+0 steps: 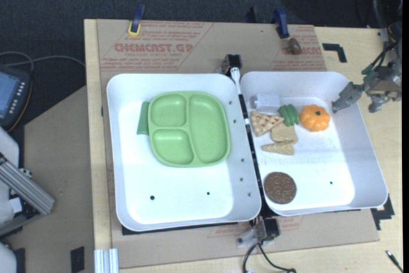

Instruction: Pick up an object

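Observation:
The right bin (358,163) holds an orange toy pumpkin (315,117), a green toy vegetable (289,114) beside it, a pizza-like wedge (264,121), two tan cracker pieces (281,140) and a round brown cookie (280,187). A small pale item (265,101) lies near the bin's back wall. My gripper (361,101) hangs over the bin's right rim, to the right of the pumpkin and apart from it. Its fingers (347,97) are spread open with nothing between them.
The left bin (128,188) carries a green divided plate (189,128) with a green piece under its left edge. A black divider (246,137) runs between the bins. Clamps (135,21) hold the cardboard sheet at the back.

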Robot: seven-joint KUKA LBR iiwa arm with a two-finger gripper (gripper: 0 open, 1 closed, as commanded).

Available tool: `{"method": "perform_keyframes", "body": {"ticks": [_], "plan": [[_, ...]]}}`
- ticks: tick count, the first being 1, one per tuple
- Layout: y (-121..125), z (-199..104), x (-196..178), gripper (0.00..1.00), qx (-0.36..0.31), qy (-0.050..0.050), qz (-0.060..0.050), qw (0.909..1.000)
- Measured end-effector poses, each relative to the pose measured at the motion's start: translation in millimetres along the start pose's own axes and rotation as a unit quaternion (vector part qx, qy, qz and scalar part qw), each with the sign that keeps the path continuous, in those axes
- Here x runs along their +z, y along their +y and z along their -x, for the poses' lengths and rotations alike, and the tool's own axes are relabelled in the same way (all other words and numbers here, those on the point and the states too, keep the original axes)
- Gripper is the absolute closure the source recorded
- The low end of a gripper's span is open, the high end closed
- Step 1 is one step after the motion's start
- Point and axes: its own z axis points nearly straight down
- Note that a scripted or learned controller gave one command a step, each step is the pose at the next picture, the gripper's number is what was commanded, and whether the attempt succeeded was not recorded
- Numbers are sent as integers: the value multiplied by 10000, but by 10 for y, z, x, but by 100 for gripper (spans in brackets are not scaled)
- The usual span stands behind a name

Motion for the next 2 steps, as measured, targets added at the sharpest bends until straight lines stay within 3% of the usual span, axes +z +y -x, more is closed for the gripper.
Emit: {"method": "perform_keyframes", "body": {"ticks": [1, 2], "plan": [[26, -4, -69, 0, -16, -16, 62, 10000], [48, -69, 552, 0, -20, 0, 25, 10000]]}}
